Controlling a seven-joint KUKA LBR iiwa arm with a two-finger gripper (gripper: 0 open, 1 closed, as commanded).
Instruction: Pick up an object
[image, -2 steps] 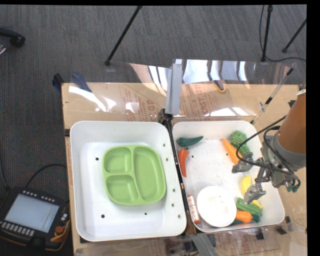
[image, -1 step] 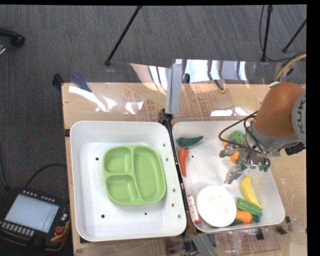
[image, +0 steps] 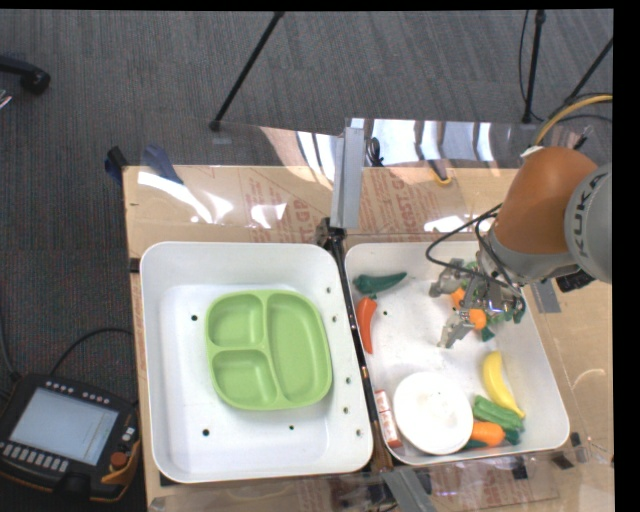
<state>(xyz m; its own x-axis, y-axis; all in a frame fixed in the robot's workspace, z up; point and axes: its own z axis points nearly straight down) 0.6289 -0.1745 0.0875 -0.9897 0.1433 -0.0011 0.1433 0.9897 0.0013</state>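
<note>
A small orange toy piece sits in the right white bin, between the metal fingers of the grey gripper; the fingers seem closed on it, though the view is crowded there. Around it lie a yellow plastic banana, a round white plate, a red pepper and a green pepper. A green divided tray rests in the left white bin.

Two white bins, one green divided plate, one round white plate, one banana and two carrots were counted.
</note>
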